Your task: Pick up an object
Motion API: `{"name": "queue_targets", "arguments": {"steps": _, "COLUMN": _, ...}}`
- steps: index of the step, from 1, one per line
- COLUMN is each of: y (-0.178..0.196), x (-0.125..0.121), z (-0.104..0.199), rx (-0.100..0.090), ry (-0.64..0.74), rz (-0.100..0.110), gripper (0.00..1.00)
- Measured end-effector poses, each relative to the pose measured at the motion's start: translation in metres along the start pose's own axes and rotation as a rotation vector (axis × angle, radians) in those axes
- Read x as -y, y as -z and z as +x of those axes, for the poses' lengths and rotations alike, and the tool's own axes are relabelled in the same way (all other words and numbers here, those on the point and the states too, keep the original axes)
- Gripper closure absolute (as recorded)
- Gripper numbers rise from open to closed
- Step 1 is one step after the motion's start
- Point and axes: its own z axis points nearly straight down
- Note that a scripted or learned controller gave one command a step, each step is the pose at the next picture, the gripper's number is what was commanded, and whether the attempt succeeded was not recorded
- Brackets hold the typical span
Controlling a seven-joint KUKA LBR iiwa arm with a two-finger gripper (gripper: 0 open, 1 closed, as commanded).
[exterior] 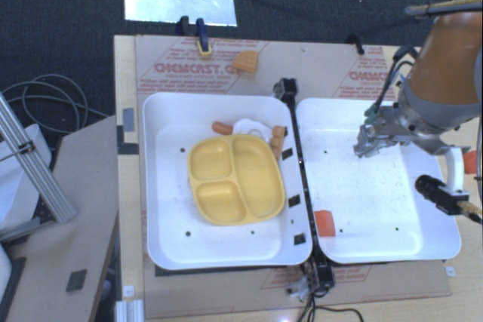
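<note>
Partly hidden items are noted first: a white object is tucked behind the far edge of the yellow divided tray, so its shape cannot be made out. The arm is cut off at the right edge. The gripper is seen over the far part of the right bin, low above the bin floor; its state cannot be told, and nothing is seen held.

The yellow divided tray is smooth plastic, rounded-square, with three compartments, laid in the middle of the left bin. An orange sausage-shaped piece is placed just beyond the tray's far edge, left of the white object. A tan block is stood against the left bin's right wall, beside the tray's far right corner. An orange-red block is found in the right bin's near left corner. A waffle-textured tan square is laid on the cardboard sheet beyond the bins.
</note>
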Motion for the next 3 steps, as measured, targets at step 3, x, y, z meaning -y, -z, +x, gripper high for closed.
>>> {"name": "queue_targets", "arguments": {"steps": 3, "y": 0.283, "x": 0.049, "z": 0.053, "rx": -0.001, "ry": 0.000, "rz": -0.005, "gripper": 1.00}}
